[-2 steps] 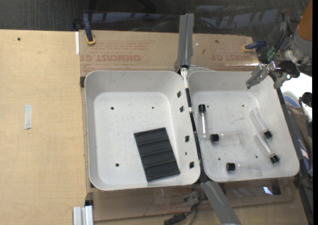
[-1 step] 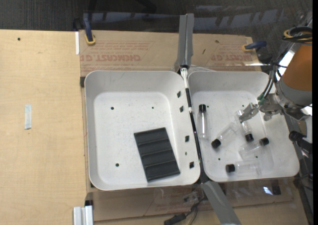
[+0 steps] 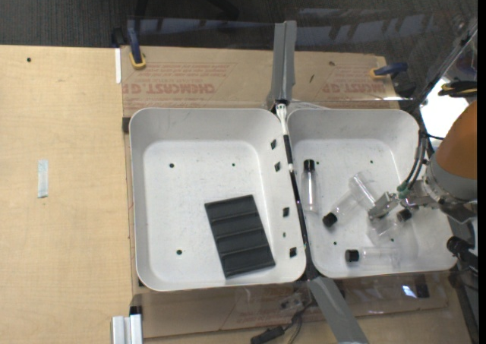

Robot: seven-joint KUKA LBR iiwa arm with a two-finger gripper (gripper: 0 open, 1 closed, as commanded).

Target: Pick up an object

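Observation:
My gripper hangs low over the right part of the right bin, reaching in from the right edge. Just to its upper left lies a clear plastic piece. A clear tube with a black cap lies along the bin's left side. A small black cap sits left of the gripper. Another clear tube with a black cap lies near the front wall. In the left bin a black ribbed block lies flat.
A grey divider bar stands behind the seam between the bins. Brown cardboard lies under and behind them. A light wooden bench top spreads to the left. The arm's orange band is at the right edge.

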